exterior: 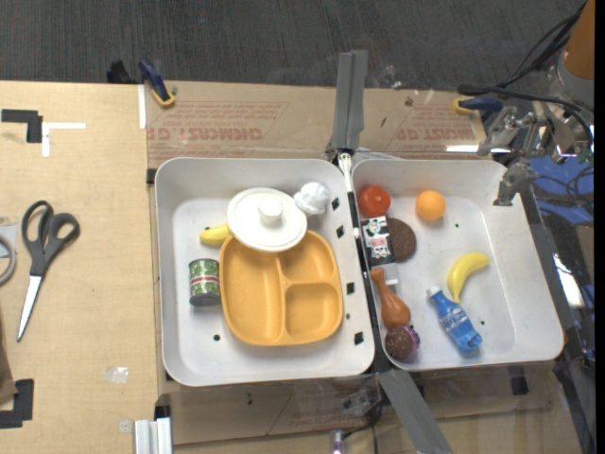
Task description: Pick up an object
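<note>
Two shallow white bins are being shown side by side on the table (76,367), the left bin (168,282) at the centre of the frame and the right bin (529,282) toward the right edge. The pincer (518,164) is being held at the upper right of the frame, above the far right corner of the right bin; whether it is released or clenched cannot be told, and nothing is being seen in it.

No single object is being named by the task. Candidates are being offered in the right bin: a banana (466,274), a blue bottle (455,322), an orange ball (430,204) and a red tomato (374,200). The banana, lying well apart from its neighbours, is being judged the easiest target; a descent straight over its middle, with the grip being taken across its narrow width, is being advised. Objects crowded along the divider are being judged harder to reach.

Mirrored red lettering is being displayed on the cardboard (236,126) behind the bins, too faint to be read with confidence. The label on the green can (203,281) in the left bin is too small to be read.
</note>
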Controlling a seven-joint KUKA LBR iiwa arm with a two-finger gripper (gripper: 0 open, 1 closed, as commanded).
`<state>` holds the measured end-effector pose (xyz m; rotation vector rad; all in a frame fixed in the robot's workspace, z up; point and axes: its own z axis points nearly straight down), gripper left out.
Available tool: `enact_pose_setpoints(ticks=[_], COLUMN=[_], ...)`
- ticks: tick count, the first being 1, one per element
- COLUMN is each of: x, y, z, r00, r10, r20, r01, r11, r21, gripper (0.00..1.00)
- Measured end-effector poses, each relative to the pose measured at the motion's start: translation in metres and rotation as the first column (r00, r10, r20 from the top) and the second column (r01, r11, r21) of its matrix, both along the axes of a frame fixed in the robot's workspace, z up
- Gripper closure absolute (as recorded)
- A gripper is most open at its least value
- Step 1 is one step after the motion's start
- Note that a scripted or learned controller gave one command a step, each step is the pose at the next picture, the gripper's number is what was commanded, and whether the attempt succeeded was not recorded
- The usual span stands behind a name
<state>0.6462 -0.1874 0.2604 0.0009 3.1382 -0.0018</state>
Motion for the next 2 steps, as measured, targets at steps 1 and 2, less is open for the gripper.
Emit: enact_pose_setpoints(ticks=[1,2], x=[-0.051,-0.117], y=[0.053,0.045], z=[-0.127,-0.167], r00=[0.995,0.973], r10=[-0.100,-0.229], r20=[0.000,0.000], r01=[0.100,0.229], r11=[0.995,0.973], r21=[0.001,0.001], gripper=[0.00,0.00])
